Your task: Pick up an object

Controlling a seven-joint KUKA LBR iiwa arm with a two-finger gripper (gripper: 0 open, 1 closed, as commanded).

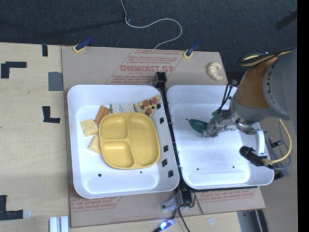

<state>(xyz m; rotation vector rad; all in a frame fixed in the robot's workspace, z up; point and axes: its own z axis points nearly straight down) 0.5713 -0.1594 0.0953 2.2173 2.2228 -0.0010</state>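
**Robot arm reaching into the right bin beside a green object**

Two shallow white bins are sitting side by side on a sheet of cardboard over a wooden bench. The left bin is holding a yellow divided plate, which is lying flat near the middle. Small food-like pieces are peeking out from under the plate's top and left edges: tan squares, an orange-brown piece and a patterned slice. In the right bin, a small dark green object is lying on the floor toward the upper left. The gripper is sitting low, just beside the green object on its right, perhaps touching it. I cannot tell whether the fingers are apart or together. The grey arm with its orange band is coming in from the right. A small cream-coloured lump is resting on the cardboard above the right bin.
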